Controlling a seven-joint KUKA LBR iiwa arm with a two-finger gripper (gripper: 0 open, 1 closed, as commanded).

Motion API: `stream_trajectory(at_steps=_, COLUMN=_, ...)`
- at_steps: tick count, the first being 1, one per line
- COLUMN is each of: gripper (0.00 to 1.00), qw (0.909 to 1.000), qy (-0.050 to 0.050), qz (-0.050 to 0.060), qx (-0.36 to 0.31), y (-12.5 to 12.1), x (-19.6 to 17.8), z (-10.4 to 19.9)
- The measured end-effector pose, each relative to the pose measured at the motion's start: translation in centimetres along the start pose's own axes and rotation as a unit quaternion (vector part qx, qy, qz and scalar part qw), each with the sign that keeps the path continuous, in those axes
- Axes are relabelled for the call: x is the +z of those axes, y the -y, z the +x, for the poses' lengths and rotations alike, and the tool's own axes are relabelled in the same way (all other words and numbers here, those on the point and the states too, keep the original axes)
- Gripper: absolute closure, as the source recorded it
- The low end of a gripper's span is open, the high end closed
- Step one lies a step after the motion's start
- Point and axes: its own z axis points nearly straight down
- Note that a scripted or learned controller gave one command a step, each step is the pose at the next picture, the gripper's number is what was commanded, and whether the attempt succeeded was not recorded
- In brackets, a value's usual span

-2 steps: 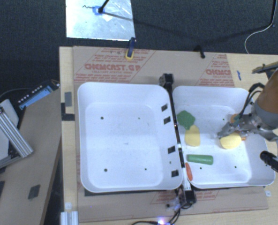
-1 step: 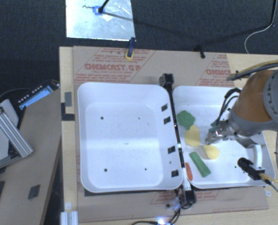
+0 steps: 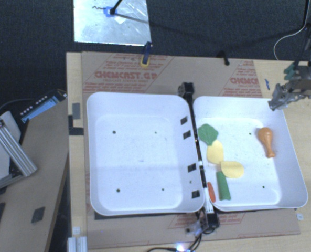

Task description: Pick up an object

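Hovering: the gripper (image 3: 279,102) is hanging at the far right of the bench, over the upper right corner of the right bin (image 3: 291,196).
Arm: the grey wrist is reaching in from the right edge, with cables trailing above it.
Jaws: their spread is too blurred to judge, and nothing is showing between them; whether they are parted cannot be told.
Right bin: it is holding six small pieces, all lying flat on its white floor.
Orange piece: an orange drumstick-shaped toy (image 3: 266,140) is lying near the bin's right wall, just below the gripper and apart from it.
Green leaf: a green leaf-shaped piece (image 3: 207,134) is sitting near the bin's left wall.
Yellow pieces: a pale yellow piece (image 3: 215,153) is lying just below the leaf, and a second yellow piece (image 3: 232,169) is lying just beside it, possibly touching.
Green stick: a dark green stick-shaped piece (image 3: 223,185) is lying below the yellow ones.
Red stick: a small red piece (image 3: 211,191) is lying just beside it, against the divider.
Left bin: the left bin (image 3: 100,140) is sitting edge to edge with the right one.
Bench: both bins are resting on a printed cardboard sheet (image 3: 124,72).
Background: a shiny metal plate (image 3: 111,14) is lying beyond the bench on dark carpet.
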Motion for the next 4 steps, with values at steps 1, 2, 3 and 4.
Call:
stream_trajectory(at_steps=1, gripper=1.0, qw=1.0, qy=-0.001, qz=0.006, qx=0.002, y=2.4, x=-3.9, z=-0.6)
stream_trajectory(at_steps=2, gripper=1.0, qw=1.0, qy=-0.001, qz=0.007, qx=0.001, y=2.8, x=-6.9, z=0.1)
stream_trajectory(at_steps=3, gripper=1.0, qw=0.9999, qy=0.001, qz=0.009, qx=0.008, y=3.7, x=-4.8, z=-11.6)
stream_trajectory(at_steps=4, gripper=1.0, qw=1.0, qy=0.0, qz=0.007, qx=0.002, y=3.8, x=-8.4, z=-11.0)
